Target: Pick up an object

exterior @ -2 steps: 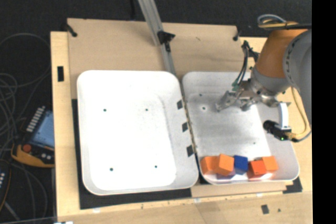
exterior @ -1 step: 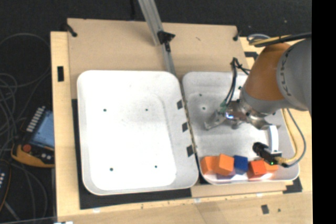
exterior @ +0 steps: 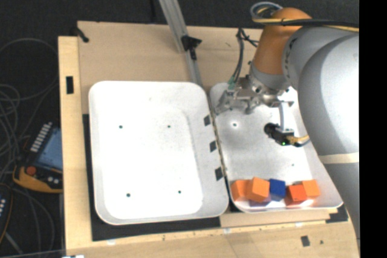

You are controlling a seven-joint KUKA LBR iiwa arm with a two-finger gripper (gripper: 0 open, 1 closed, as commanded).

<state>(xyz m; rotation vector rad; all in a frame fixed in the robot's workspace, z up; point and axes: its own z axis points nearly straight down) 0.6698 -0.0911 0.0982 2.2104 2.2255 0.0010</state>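
A tan wooden bench (exterior: 145, 51) bears two shallow white plastic bins. Orange and blue blocks (exterior: 275, 189) line the right bin's (exterior: 254, 148) six-o'clock wall; the two-finger gripper (exterior: 237, 99) hangs near twelve o'clock, grip state unclear. Walls and tight neighbours may block a clean grasp. The left bin (exterior: 151, 148) lies at nine o'clock.

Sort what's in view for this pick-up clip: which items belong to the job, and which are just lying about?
Belongs to the job:
- gripper, at the far end of the right bin
- orange blocks and blue block, along that bin's near edge

Just lying about:
- left bin
- handheld controller and cables, left of the bench
- metal rail, leaning in from behind
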